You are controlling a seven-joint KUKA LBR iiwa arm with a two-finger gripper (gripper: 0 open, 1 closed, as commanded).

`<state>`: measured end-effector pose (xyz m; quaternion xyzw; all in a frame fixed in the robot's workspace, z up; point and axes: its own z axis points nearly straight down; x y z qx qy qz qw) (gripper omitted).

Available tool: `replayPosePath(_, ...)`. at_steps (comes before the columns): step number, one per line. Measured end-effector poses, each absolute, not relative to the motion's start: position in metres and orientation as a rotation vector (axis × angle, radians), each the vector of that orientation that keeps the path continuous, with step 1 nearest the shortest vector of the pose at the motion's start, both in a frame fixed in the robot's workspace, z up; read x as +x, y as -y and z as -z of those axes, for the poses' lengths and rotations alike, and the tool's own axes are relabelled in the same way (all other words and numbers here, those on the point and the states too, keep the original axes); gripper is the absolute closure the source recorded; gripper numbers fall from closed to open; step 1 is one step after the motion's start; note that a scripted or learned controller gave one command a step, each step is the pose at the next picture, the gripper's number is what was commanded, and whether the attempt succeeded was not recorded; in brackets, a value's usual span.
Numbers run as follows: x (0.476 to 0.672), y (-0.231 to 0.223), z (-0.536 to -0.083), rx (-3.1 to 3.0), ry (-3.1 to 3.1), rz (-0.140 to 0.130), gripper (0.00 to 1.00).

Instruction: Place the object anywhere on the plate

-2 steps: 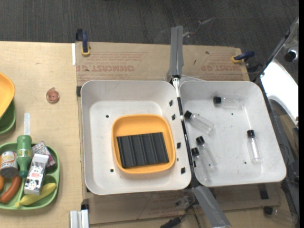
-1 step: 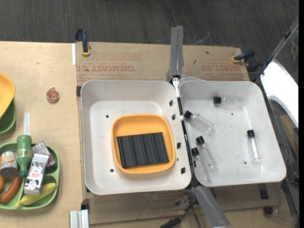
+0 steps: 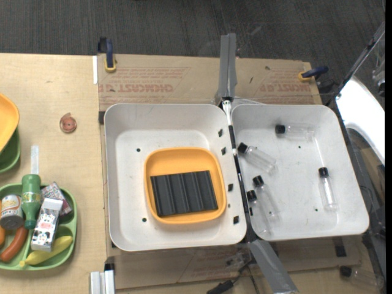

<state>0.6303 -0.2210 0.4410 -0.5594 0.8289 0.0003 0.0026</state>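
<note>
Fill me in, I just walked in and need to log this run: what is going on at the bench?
Nothing is being handled right now. The left bin holds an orange plate with a dark ridged block lying on it. The right bin has several clear vials with black caps scattered on its floor, apart from one another. A green tray of toy food sits on the table at far left.

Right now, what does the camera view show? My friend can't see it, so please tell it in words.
Two white bins sit side by side: the left bin holds an orange plate with a dark ridged block on it, and the right bin holds several clear vials with black caps. A green tray of toy food sits at the far left.
</note>
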Motion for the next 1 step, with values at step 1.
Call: replayPosePath(1,0.6601,0.2212,-0.4407,-2.218,-2.217,-0.002,1.0)
